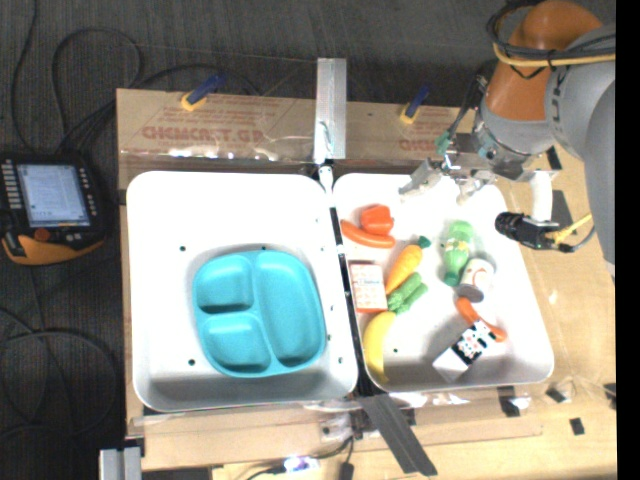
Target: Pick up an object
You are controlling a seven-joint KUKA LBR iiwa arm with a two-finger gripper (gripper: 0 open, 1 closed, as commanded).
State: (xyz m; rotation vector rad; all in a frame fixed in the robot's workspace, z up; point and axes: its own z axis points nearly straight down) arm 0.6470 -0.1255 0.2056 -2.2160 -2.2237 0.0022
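My gripper [443, 186] hangs over the back edge of the right bin [520, 298], open, with nothing between its fingers. Several toy foods lie in that bin, in front of it. A red pepper [375, 216] sits on an orange chilli [366, 236] at the back left. An orange carrot [403, 261] and a green pod [406, 294] lie near the middle. A yellow banana [374, 344] rests at the front left. To the right are a green toy [458, 244], a small grey-white piece [475, 274] and a black-and-white box [466, 348].
The left bin [160, 228] holds a teal divided plate [260, 311]. A small printed card [367, 286] lies by the divider between the bins. A tablet [48, 200] sits on the floor at the far left. Clamps and cardboard line the back of the bench.
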